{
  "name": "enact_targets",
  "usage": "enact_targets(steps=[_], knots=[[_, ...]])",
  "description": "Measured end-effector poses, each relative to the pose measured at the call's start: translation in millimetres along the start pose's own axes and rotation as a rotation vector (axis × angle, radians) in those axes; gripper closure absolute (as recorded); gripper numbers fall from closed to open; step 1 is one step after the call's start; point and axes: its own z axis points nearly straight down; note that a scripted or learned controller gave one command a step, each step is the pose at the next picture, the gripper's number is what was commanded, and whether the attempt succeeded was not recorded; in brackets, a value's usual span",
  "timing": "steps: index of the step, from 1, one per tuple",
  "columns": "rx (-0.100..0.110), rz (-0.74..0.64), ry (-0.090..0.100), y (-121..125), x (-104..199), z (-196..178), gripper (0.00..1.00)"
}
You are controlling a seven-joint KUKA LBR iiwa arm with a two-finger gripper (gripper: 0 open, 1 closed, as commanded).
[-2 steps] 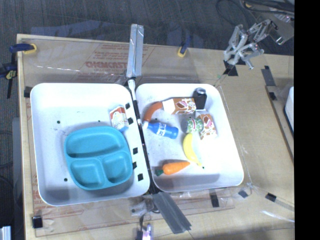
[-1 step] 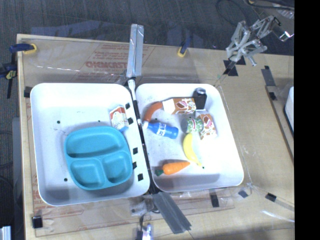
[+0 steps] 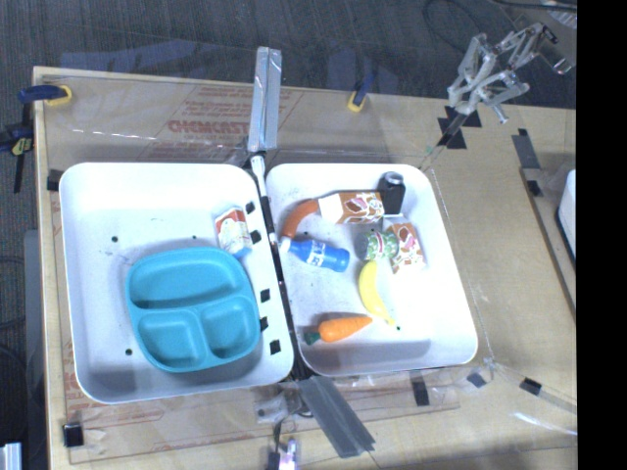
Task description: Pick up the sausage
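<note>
The claw (image 3: 460, 116) hangs over the worktop (image 3: 509, 253), grip state unclear. Well below and left of it, the sausage (image 3: 297, 215) lies in the right bin (image 3: 441, 262).

Blue tray (image 3: 192, 306), yellow banana (image 3: 372, 291), orange carrot (image 3: 338, 329), reddish-brown sausage (image 3: 297, 214).

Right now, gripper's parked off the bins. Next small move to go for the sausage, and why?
Probably swing the gripper from above the bench's far right corner toward the right white bin, stopping above the curved orange-brown sausage. It lies at that bin's far left, beside the divider, with a brown printed carton touching its right end, so approaching from the divider side looks safest.
</note>
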Motion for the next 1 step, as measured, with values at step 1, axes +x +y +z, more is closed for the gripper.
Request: enact_targets(steps=[1], knots=[[0.003,-0.001,-0.003,-0.2,-0.7,-11.8,1.00]])
